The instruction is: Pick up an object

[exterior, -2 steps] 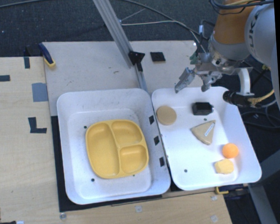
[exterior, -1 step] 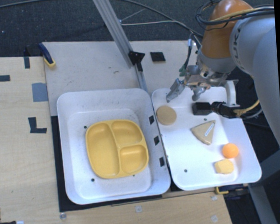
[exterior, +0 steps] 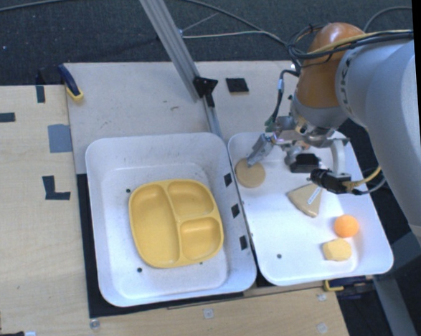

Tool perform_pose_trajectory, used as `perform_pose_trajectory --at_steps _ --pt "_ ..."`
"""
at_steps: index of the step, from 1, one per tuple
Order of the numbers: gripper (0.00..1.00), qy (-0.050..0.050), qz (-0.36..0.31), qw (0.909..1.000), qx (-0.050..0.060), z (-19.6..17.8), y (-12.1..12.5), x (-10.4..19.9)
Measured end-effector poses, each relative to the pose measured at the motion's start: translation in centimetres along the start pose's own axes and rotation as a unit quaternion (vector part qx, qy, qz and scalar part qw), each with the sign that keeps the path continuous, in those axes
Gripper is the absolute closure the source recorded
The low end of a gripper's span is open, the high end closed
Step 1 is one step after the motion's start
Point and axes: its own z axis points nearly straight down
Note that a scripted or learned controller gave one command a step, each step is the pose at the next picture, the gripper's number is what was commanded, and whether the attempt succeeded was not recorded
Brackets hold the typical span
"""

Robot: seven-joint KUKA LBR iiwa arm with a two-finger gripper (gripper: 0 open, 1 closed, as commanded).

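- Closest to the camera, in the right bin point(exterior: 368, 264), sit a small yellow block point(exterior: 336, 250) and an orange ball point(exterior: 346, 226). They are just beside each other, near the bin's front corner.
- A bit farther back lies a tan wedge point(exterior: 305, 199), on its own in the middle of that bin.
- Farther back still is a round tan disc point(exterior: 250, 175), right by the bin's left wall. This looks like the thing the arm is going for.
- The gripper point(exterior: 258, 153) hangs at the far edge of the disc. Its tip seems to touch or nearly touch the disc, but I cannot tell which.
- I cannot tell if the jaws are spread or squeezed together, and nothing can be seen held between them.
- To do this step well, I think the gripper should sit over the middle of the disc, not its edge. The disc is flat and low, so it may slip away. The wall close by leaves little room on that side.
- In the left bin point(exterior: 102, 207) lies a yellow tray point(exterior: 176, 222) with three sections, well apart from the arm.
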Motion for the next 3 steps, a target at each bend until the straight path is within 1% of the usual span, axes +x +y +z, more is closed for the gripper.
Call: perform_pose_trajectory --at_steps 1,2,3 --pt "0.00 0.000 0.000 1.0000 0.000 4.7 0.0 -0.7" --pt "1.00 0.000 -0.001 1.0000 -0.002 3.4 0.1 -0.6" --pt "1.00 0.000 0.000 1.0000 -0.005 -2.9 -0.1 -0.9"
